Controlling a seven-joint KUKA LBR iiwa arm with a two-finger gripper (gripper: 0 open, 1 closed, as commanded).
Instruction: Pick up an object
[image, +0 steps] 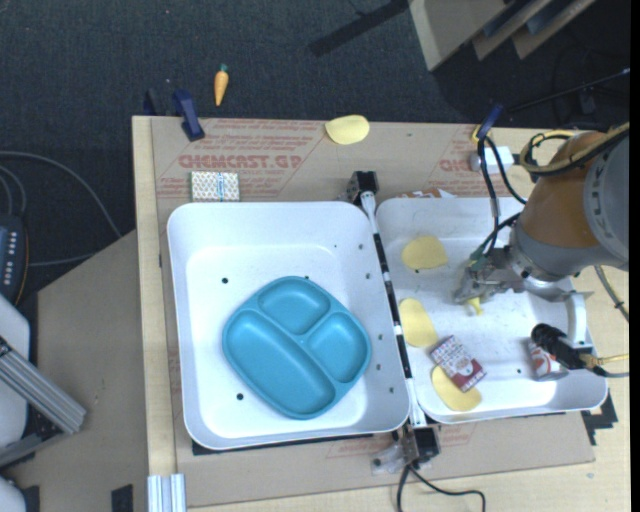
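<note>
- Now the gripper (478, 288) sits low over the right bin (440, 215), close to the bin's middle and a touch toward 11 o'clock
- The arm (570, 230) comes in from 3 o'clock, its orange band above the bin's far right part
- Whether the gripper is open or closed cannot be told from this slant, and nothing can be seen held in it
- A tiny yellow bit (478, 306) shows just at the gripper's 6 o'clock; it is too small to tell what it is
- The things to pick all lie in the right bin: an upper yellow disc (425, 253) near the gripper at its 10 o'clock, and a middle yellow disc (417, 325) at its 8 o'clock, close to the bin's left wall
- A red-and-white packet (457, 362) lies at the gripper's 7 o'clock, well apart from it, and touches the top edge of a lower yellow disc (458, 394) by the bin's near rim
- The left bin (200, 250) holds a blue divided plate (295, 345), lying flat and turned at a slant
- On the counter (260, 150) beyond the bins, at 12 o'clock, lie a lone yellow disc (347, 130), a patterned sachet (215, 185) and a blue clip (187, 115) at the far edge
- A small orange carrot shape (221, 85) lies on the dark floor (100, 60) past the counter
</note>
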